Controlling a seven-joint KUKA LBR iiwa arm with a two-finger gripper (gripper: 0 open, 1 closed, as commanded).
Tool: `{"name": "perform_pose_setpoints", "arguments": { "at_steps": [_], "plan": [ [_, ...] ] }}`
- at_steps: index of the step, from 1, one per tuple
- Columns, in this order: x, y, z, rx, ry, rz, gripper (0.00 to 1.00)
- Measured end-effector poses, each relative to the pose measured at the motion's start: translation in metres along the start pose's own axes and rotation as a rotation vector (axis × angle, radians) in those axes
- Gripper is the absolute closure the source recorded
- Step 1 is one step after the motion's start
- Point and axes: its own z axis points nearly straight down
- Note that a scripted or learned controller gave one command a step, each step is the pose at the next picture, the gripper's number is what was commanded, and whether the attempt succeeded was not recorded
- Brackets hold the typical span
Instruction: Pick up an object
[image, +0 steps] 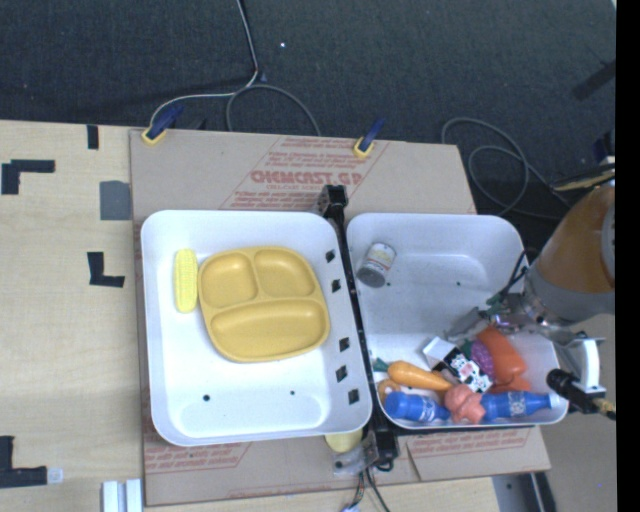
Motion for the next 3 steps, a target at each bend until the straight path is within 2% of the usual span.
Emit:
{"name": "perform_pose_setpoints", "arguments": {
  "at_steps": [1, 2, 3],
  "plan": [
    [-0.002, 0.001, -0.01, -0.002, -0.006, 0.001, 1.0],
    [0.008, 0.009, -0.08, 0.009, 0.005, 0.0, 1.0],
    [0.107, 0.049, -0.132, 0.006, 0.006, -0.008, 1.0]
  ]
}}
